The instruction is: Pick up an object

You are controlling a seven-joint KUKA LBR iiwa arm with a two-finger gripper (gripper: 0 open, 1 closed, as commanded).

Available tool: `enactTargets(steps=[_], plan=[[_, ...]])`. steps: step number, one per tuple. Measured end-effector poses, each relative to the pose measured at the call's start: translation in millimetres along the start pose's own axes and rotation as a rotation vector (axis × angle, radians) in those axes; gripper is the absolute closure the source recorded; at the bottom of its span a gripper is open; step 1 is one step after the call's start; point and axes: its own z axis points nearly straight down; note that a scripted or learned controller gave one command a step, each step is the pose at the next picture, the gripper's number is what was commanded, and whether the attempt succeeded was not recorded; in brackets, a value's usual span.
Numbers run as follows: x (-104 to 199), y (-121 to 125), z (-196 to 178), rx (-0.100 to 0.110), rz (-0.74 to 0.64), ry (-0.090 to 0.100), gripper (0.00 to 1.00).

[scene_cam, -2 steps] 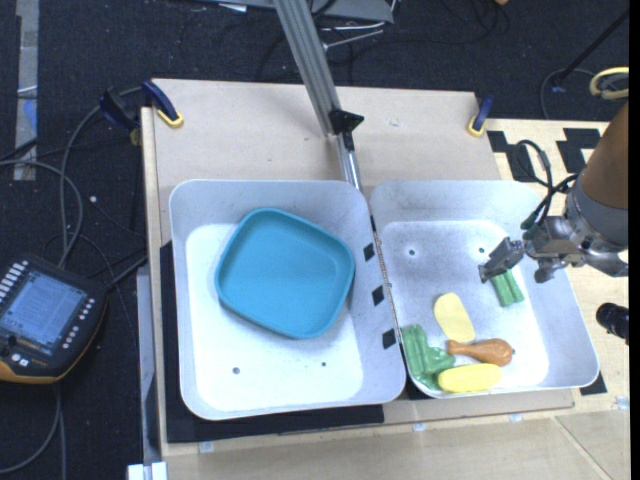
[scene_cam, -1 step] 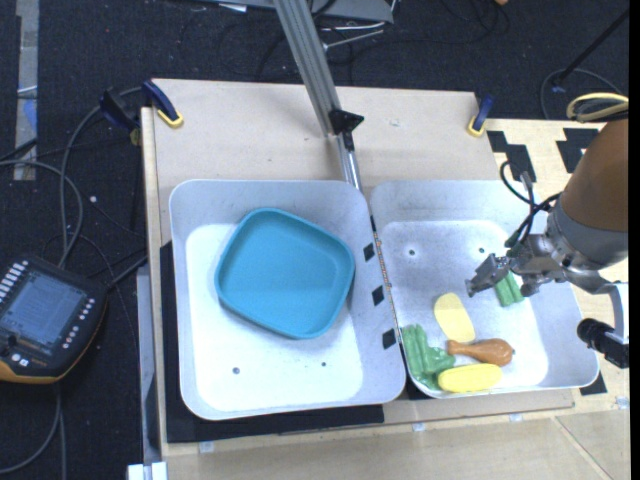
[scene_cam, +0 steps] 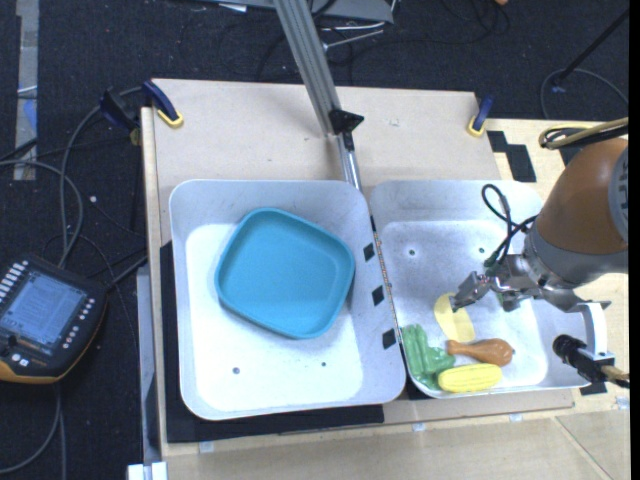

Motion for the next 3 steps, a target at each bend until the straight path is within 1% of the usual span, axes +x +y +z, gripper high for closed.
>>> enactTargets(steps=[1, 2, 3], plan=[[0.2, 0.5, 34.2, -0.006, 0.0, -0.001, 0.0], [-0.2, 1.4, 22.5, -0.009, 0.0, -0.002, 1.0], [4.6, 5.0, -38.3, -0.01, -0.001, -0.002, 1.0]])
